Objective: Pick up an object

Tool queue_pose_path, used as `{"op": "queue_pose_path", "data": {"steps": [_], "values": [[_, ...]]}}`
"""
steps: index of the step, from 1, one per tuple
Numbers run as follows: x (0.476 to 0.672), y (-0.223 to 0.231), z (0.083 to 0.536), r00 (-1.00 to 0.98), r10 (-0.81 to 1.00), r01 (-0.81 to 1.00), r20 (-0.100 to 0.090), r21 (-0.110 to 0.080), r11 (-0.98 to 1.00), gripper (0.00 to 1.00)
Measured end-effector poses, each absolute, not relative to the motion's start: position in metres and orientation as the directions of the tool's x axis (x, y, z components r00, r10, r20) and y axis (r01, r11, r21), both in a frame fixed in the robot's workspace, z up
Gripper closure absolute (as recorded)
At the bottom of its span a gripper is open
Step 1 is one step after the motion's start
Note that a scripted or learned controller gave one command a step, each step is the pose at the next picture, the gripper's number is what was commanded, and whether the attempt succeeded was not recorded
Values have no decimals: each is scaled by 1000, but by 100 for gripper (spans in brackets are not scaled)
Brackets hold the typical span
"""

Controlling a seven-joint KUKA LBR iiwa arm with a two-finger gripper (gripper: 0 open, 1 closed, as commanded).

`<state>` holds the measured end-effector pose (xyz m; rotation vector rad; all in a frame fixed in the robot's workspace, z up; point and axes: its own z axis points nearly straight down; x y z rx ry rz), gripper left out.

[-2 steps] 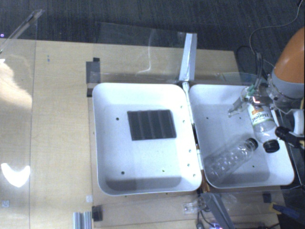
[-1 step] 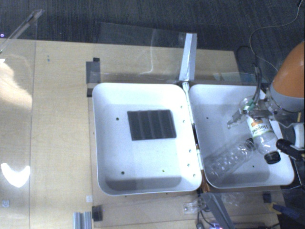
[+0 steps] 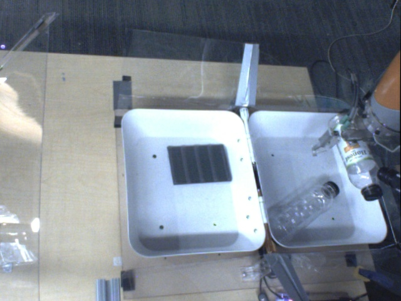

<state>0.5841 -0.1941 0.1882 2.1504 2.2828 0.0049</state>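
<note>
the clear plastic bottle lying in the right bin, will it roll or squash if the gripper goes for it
The clear plastic bottle lies on its side, so its round body would probably roll if nudged sideways. It looks empty and thin-walled, so it is likely light and may dent under a squeeze. Its smooth plastic could slip. The right bin's wall should stop it.

One fixed camera looks down at a slant from above the bench, far enough back to take in both white bins whole. The left bin sits at centre, the right bin toward three o'clock. Dark floor runs along twelve o'clock, and the arm enters from three o'clock.
</note>
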Motion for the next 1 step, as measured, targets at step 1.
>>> {"op": "queue_pose_path", "data": {"steps": [1], "values": [[591,-205,101,-199,980,980,0,2,199,0]]}}
